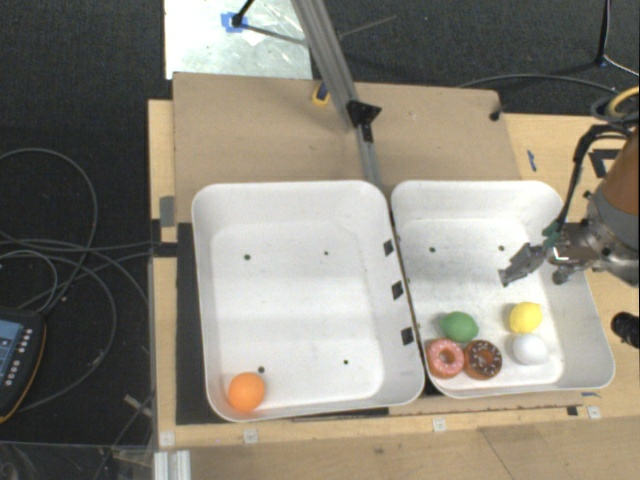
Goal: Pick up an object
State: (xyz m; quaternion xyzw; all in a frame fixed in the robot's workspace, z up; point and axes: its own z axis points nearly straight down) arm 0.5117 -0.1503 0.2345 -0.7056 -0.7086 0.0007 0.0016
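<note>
Dark carpet with loose cables surrounds the pale wooden worktop [300, 118], which carries two shallow white bins side by side.

Candidates first. The right white bin [470, 203] holds a cluster at its near end: a round yellow ball [525, 317], a glossy white ball [529, 349] just below it, a green rounded lump [459, 325], a pink-iced doughnut [445, 358] and a brown chocolate-iced doughnut [483, 359], the two doughnuts touching. The left white bin [290, 203] has one orange ball [246, 392] in its near left corner, well apart from everything else.

The gripper [522, 263] sits over the right bin, above and slightly left of the yellow ball, nothing in it. Its fingers read as a dark wedge; you cannot tell from this slant whether they are parted or closed, so check before descending.

Advice for the step: the yellow ball looks the nearest target. You would want to centre over it, then come straight down with fingers straddling it, on the axis away from the white ball so no pad catches the neighbour. Balls roll under an off-centre pinch; close slowly. The doughnuts, pressed together, look harder to get around.

Arm pose: the grey arm [615, 208] reaches in from the right edge, wrist low over the bin's right side, tool angled leftward and down toward the bin floor.
</note>
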